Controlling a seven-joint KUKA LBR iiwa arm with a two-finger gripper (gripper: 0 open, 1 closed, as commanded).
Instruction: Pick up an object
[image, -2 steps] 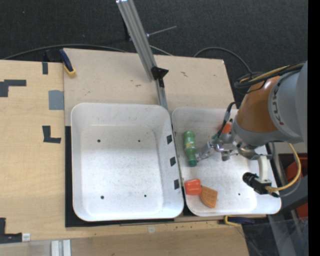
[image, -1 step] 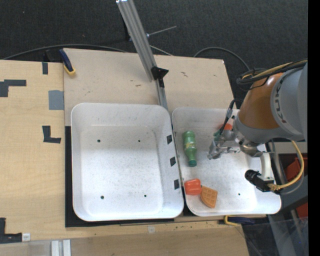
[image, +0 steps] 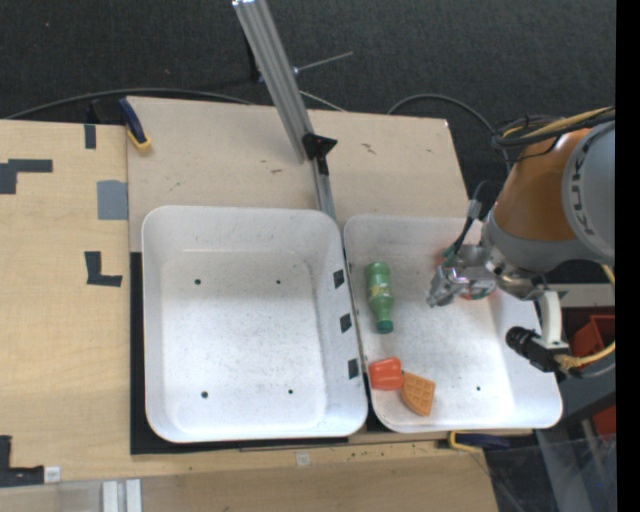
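Observation:
In the right bin (image: 470, 400) a green bottle (image: 379, 294) lies lengthwise near the left wall. Toward the front edge sit a small red-orange block (image: 386, 375) and, beside it, an orange wedge (image: 419, 393). My gripper (image: 447, 287) hangs over the right part of this bin, to the right of the bottle and apart from it. Nothing shows between its fingers. The arm's grey and orange wrist (image: 545, 200) covers the bin's far right corner.
The left bin (image: 240, 320) stands next to the right one, with black clips along the shared wall. A slanted metal pole (image: 285, 90) rises behind the bins. Cables and a black fitting (image: 530, 345) hang off the arm at the right rim.

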